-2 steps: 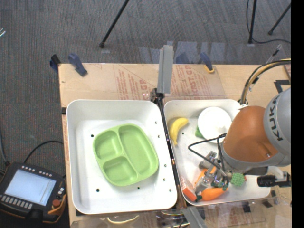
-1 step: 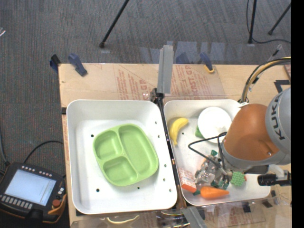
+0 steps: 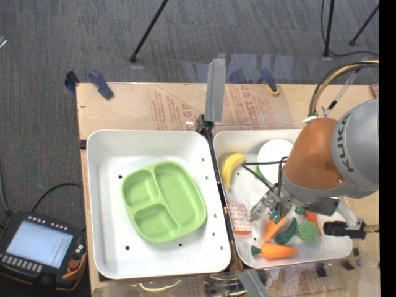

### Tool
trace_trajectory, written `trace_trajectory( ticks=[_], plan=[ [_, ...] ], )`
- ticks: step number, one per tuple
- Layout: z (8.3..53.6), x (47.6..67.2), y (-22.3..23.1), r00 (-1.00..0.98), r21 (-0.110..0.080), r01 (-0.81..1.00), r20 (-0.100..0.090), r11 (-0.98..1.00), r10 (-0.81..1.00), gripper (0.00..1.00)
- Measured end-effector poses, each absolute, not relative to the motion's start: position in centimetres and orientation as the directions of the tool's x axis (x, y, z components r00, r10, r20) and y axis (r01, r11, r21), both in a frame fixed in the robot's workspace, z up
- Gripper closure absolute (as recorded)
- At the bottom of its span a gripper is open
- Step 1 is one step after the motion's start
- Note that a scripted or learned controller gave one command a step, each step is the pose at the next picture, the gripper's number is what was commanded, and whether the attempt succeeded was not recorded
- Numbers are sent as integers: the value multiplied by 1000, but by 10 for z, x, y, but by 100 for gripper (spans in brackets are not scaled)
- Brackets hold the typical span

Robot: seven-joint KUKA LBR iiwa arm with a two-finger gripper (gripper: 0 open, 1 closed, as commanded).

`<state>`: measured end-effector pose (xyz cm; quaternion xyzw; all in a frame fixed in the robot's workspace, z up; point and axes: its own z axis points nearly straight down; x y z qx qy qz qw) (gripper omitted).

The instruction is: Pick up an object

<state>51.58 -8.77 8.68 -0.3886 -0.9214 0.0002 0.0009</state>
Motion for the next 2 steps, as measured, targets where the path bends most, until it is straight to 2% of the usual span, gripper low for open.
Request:
trace_trajectory(
  ticks=[1, 2],
  plan=[
    [86, 551, -91, -276, -3, 961, 1, 276, 961, 100],
    [92, 553, -104, -263, 5, 965, -23, 264, 964, 0]
  ],
)
